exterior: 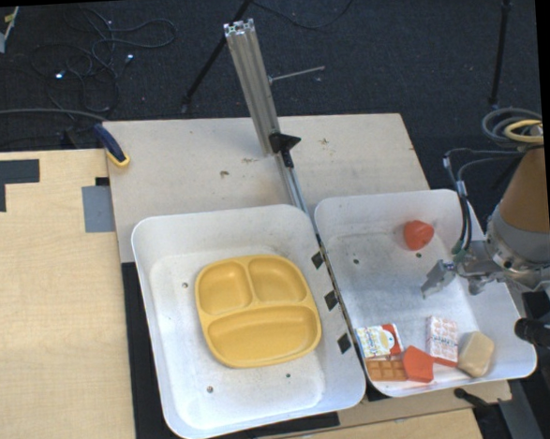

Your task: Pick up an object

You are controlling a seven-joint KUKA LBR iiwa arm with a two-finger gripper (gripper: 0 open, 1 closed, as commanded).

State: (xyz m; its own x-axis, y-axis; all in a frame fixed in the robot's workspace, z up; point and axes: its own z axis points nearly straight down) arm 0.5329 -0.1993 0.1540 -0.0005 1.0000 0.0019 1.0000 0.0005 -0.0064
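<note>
The right bin (378,214) holds a red ball-like object (419,234) near its back, and along its front edge a small orange-and-white carton (378,340), a waffle-patterned piece (386,369), a red-orange block (419,364), a pink-and-white packet (443,339) and a tan bread-like lump (476,354). My gripper (456,276) hangs over the right side of this bin, in front of and to the right of the red object. Its fingers (436,279) look spread with nothing between them.
In the left bin (163,297) lies a yellow divided plate (257,309). A metal post (256,88) rises behind the bins. The arm's orange band (529,196) enters at the right edge. A light wooden table lies to the left.
</note>
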